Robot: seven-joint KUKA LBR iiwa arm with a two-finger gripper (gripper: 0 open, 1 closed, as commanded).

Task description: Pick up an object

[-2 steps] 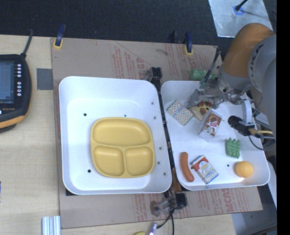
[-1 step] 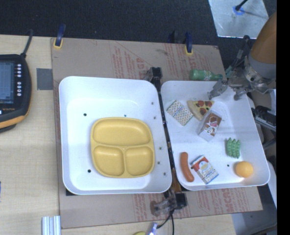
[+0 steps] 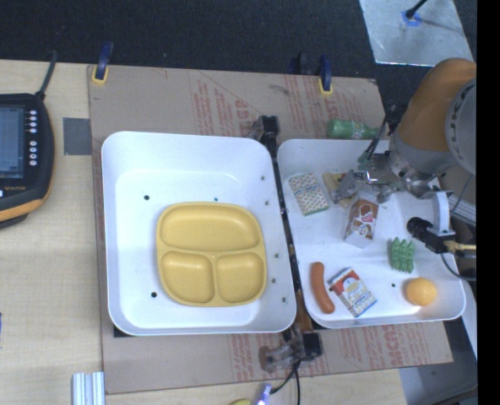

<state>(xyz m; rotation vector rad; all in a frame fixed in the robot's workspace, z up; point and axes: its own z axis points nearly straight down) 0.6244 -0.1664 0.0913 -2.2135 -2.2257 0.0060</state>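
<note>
Reaching in from the right, my arm hangs its gripper over the far end of the right bin; I cannot tell how the gripper is set. Just beneath and beside it stands a small brown-and-white carton, tilted, its print too small for me to read. A patterned sachet lies near the bin's left wall, its writing equally illegible. Toward the near edge, a red sausage lies just beside a red-and-white box, an orange ball sits in the near right corner, and a green studded block rests between that ball and the arm's cabling. A green item lies outside the bin on the cardboard. Open floor shows at the right bin's centre, between carton and sausage. The left bin carries a yellow divided tray with bare white margin all round. A handheld control pendant rests at the bench's left edge, well apart.
</note>
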